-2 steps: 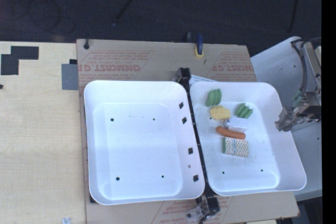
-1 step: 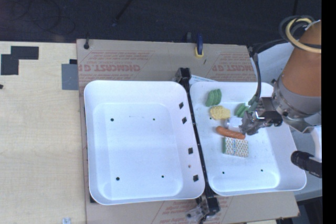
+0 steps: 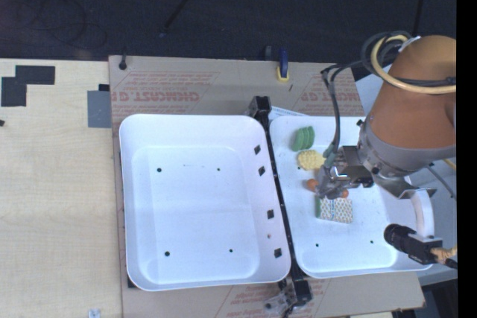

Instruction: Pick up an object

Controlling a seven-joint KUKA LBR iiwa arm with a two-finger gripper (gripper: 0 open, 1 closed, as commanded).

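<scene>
Gripper (image 3: 333, 181) low in the right bin (image 3: 358, 253), right of the middle of the frame, hanging from the big grey and orange arm (image 3: 414, 112). Cannot tell if open or shut, too small and dark to see. Nothing seen held in it. Tip right among the toys, just above the patterned block (image 3: 337, 210) and maybe touching it, hard to say.

Four small things counted in that bin, all close together near its left side. One green ridged toy (image 3: 303, 137) at the top. One yellow toy like a corn cob (image 3: 310, 159) just under the green one. One little orange piece (image 3: 312, 184) just left of the gripper. One flat block with a dotted pattern and a green edge at the bottom of the bunch.

Two white bins side by side on the brown board (image 3: 186, 86). Left bin (image 3: 134, 197) in the middle of the frame, with only small dark dots on its floor.
</scene>
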